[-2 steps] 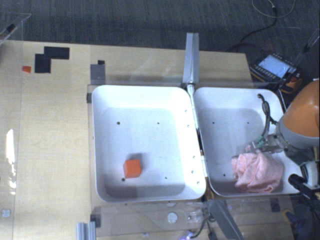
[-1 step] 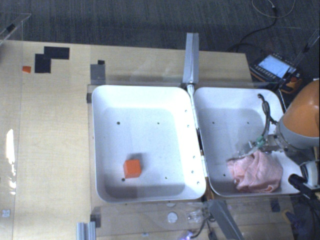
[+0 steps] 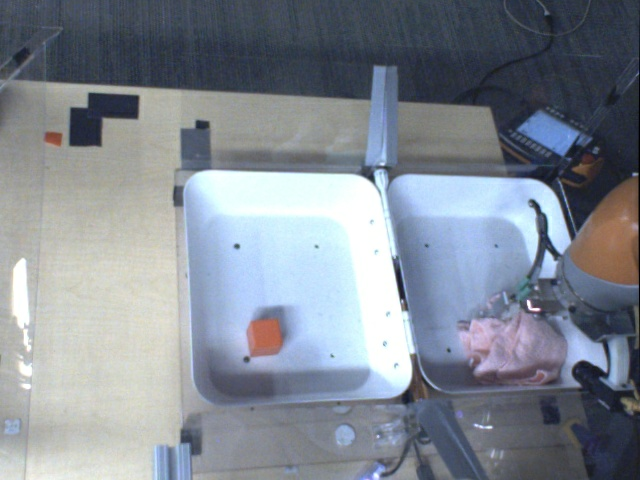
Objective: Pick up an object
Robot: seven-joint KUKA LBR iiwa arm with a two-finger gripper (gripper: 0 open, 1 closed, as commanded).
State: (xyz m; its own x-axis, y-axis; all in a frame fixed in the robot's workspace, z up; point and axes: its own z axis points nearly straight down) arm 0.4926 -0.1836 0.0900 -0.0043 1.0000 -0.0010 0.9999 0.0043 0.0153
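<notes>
A crumpled pink cloth (image 3: 512,349) lies in the front right part of the right bin (image 3: 450,218). A small orange block (image 3: 265,337) rests in the front left part of the left bin (image 3: 290,208). My gripper (image 3: 522,304) hangs low over the cloth's top edge, at the end of the grey arm with the orange band (image 3: 610,233), which comes in from the right. The wrist hides where the gripper meets the cloth.
A metal divider post (image 3: 383,118) stands at the back between the two bins. Black markers (image 3: 100,116) and a small orange tag (image 3: 53,139) sit on the wooden bench at the far left. A handheld pendant (image 3: 548,133) with cables lies behind the right bin.
</notes>
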